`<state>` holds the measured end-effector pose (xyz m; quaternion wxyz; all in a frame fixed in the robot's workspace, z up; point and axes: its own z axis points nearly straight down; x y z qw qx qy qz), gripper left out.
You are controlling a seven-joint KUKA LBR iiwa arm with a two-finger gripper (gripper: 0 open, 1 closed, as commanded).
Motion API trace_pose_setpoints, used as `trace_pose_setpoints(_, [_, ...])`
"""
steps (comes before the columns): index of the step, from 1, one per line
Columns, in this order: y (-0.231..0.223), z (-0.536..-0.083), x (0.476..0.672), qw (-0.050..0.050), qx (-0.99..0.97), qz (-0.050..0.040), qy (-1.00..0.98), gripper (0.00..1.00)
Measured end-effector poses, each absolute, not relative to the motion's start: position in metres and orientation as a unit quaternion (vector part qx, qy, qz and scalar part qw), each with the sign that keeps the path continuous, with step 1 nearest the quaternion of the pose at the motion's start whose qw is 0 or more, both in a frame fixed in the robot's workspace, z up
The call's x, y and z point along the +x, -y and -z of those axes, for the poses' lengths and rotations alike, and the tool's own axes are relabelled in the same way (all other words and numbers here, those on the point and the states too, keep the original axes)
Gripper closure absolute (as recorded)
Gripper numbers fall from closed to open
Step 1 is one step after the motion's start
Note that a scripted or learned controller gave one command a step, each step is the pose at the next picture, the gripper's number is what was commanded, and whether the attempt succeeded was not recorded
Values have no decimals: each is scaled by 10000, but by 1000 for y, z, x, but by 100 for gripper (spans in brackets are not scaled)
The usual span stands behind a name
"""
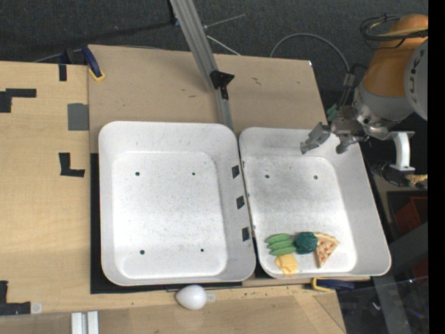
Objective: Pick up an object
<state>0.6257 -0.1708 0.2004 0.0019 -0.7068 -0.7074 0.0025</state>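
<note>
The arm [396,68] is cut off at the right edge of the view, so only its orange band and grey wrist section are visible. The small items in the right bin [348,186] are too small to identify with certainty; they are described by colour and shape only. The worktop [160,82] carries two shallow white bins side by side, their inner rims touching. The left bin [167,200] shows a speckled floor with four small dark dots. The right bin holds a tight cluster of four items at its near edge, toward the lower right corner: a green ridged piece [279,242], a dark teal rounded piece [304,241] just beside it, a yellow piece [286,263] just below these, and an orange triangular piece [325,248] resembling a pizza slice, touching or nearly touching the teal piece. A white egg-shaped object [191,297] lies on the worktop outside the bins, just in front of the left bin. A grey metal rail [198,40] runs at a slant from the top of the view down to the junction of the bins. The end effector [324,141] sits over the far right corner of the right bin, well apart from the cluster. Its two fingers are spread apart, with nothing between them.
</note>
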Motion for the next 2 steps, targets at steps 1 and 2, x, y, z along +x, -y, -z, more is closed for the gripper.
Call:
trace_pose_setpoints(1, [175, -137, 624, 29, -7069, -29, 7073, 0])
trace_pose_setpoints(2, [175, -86, 623, 0, -7064, -14, 7078, 0])
